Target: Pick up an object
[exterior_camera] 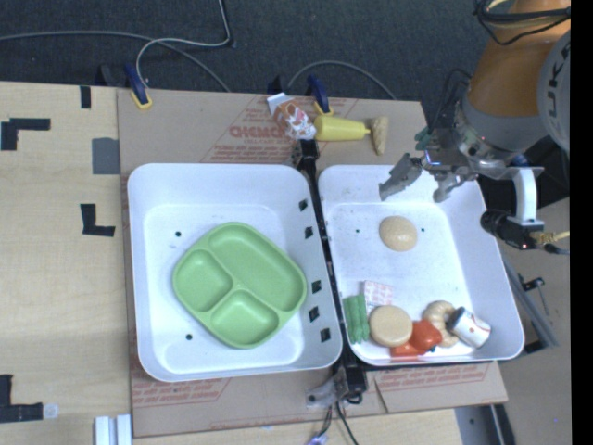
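My gripper (422, 182) hangs open over the far edge of the right bin (482, 258), its two grey fingers spread apart with nothing between them. Just below it, a tan round bun-like piece (399, 233) lies alone in the middle of that bin. Along the bin's near edge sits a cluster: a green strip (355, 318), a pink-patterned packet (377, 294), a tan round disc (390, 325), a red piece (416, 339), a brown lump (437, 313) and a small white cylinder (471, 328).
The left bin (153, 248) holds a green divided plate (240, 284). Behind the bins, on the cardboard, lie a yellow banana-like toy (341, 130) and a small wrapped item (294, 116). Blue clamps and cables run along the far side.
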{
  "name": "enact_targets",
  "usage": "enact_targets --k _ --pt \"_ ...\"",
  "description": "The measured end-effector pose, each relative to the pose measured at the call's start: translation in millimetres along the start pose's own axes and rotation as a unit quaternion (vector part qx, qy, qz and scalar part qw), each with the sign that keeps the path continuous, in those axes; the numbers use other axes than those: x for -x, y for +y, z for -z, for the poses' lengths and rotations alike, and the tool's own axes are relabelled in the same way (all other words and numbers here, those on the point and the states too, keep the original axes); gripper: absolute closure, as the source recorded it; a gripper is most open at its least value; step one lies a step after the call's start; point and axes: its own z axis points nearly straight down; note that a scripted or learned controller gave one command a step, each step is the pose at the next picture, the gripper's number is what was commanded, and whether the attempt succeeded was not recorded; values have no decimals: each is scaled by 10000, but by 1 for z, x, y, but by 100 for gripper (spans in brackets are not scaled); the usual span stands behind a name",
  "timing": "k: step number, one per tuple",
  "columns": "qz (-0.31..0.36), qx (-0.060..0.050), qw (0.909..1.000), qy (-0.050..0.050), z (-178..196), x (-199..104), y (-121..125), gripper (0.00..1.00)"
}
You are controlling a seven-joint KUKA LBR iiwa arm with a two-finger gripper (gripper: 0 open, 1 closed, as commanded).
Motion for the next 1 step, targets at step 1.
enact_targets --k 1 --pt "-1 -23 10000 6 -86 52 -6 0"
